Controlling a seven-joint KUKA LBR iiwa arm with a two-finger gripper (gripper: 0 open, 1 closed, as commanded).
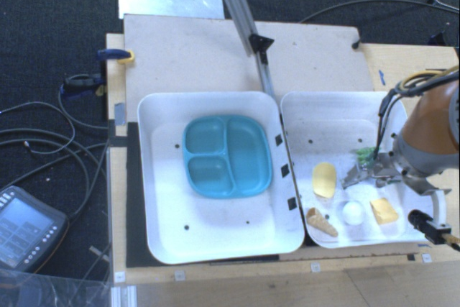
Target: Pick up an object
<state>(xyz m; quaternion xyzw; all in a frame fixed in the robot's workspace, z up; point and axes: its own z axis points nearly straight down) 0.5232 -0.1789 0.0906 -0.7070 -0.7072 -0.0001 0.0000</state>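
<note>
Nearest me, along the right bin's (295,111) front edge, lie a cone-shaped piece (321,222), white ball (352,212) and yellow block (384,211), while my gripper (370,172) hangs mid-bin beside something green (364,153), perhaps lining up; finger state unclear.

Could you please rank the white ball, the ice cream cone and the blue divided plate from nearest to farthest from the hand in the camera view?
From the hand:
1. White ball, just below it, right bin.
2. Ice cream cone, lower left corner, same bin.
3. Blue divided plate, left bin.
</note>
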